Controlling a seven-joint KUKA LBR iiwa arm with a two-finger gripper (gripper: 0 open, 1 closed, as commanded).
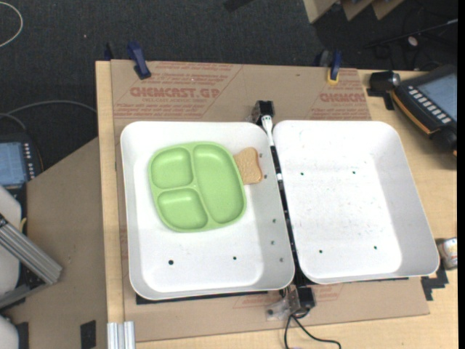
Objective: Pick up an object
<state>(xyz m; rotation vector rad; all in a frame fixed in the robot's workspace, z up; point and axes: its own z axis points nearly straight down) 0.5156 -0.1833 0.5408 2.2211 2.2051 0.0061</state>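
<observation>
Left bin holds green plate (cracker beside).

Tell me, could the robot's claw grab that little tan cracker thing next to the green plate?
Probably yes. The tan cracker lies uncovered in the left bin, though it touches the green plate, leaving that side tight.

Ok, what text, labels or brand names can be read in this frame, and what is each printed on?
"CHEMCAST G P": red print on the brown board behind the left bin.
"CHEMCAS...": same print, cut off, behind the right bin.
Smaller red lines beneath both: too blurred to read.
Pendant screen at upper right: unreadable.
</observation>
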